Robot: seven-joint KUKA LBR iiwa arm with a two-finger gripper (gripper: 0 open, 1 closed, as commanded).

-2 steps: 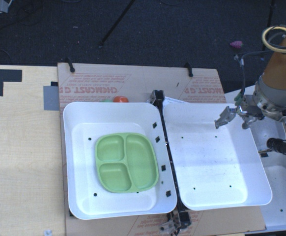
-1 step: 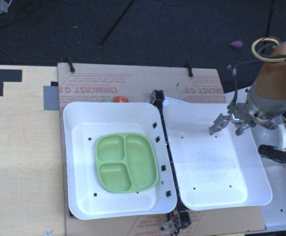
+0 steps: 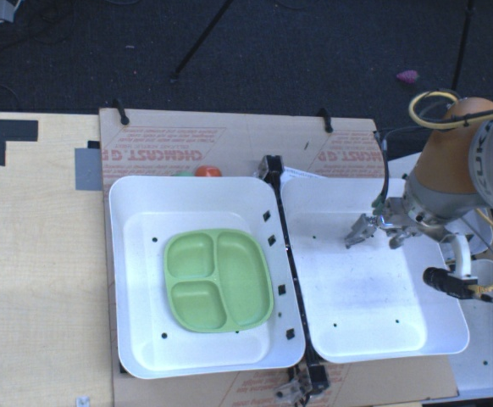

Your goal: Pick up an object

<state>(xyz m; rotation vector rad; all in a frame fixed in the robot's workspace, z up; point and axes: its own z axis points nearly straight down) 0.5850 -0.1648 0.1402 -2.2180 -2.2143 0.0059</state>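
Green plate (image 3: 219, 280) (3 wells): left bin (image 3: 136, 227) | hand (image 3: 380, 232): apart, right bin (image 3: 373, 312)

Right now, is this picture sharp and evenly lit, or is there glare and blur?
In the camera view the light is uneven: the white bins look bright and washed out, while the floor above is dark. The green plate is fairly crisp. The gripper looks soft, its fingers hard to make out.
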